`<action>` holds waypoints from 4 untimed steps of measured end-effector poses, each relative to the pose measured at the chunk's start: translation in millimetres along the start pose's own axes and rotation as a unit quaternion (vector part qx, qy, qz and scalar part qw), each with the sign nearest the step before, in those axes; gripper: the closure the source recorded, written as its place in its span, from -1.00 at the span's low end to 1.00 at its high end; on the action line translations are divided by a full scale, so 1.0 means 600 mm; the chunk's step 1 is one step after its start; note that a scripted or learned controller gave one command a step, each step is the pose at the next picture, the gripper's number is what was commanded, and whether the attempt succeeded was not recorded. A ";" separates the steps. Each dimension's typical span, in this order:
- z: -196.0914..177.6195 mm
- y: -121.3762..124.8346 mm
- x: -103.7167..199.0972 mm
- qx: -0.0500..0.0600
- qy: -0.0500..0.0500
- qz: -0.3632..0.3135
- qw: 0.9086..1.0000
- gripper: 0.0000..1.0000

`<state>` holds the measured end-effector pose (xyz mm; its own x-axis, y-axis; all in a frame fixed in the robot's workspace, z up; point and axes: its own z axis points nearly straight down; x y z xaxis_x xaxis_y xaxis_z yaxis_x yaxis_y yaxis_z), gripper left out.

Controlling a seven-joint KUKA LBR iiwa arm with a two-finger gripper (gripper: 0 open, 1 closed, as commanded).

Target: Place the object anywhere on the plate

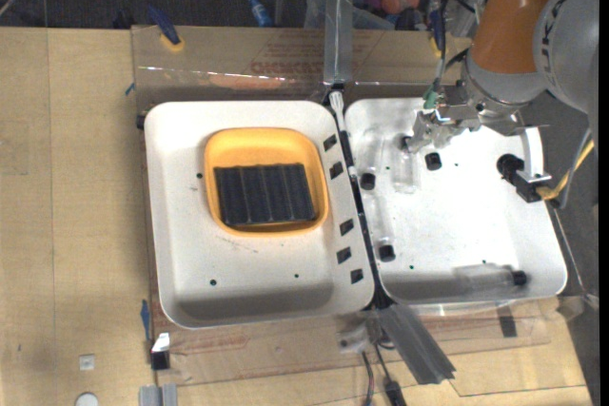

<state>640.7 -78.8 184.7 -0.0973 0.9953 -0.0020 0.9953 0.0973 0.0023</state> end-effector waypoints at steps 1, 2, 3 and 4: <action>-0.001 0.051 0.064 -0.001 0.000 -0.083 0.997 1.00; -0.006 0.035 0.143 0.002 0.002 -0.125 0.992 1.00; -0.007 0.035 0.143 0.002 0.002 -0.125 0.992 -1.00; -0.031 0.049 0.050 -0.001 0.000 -0.103 0.995 -1.00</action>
<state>667.2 -46.2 203.2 -0.2998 0.9540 -0.0020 0.9540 0.2998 0.0037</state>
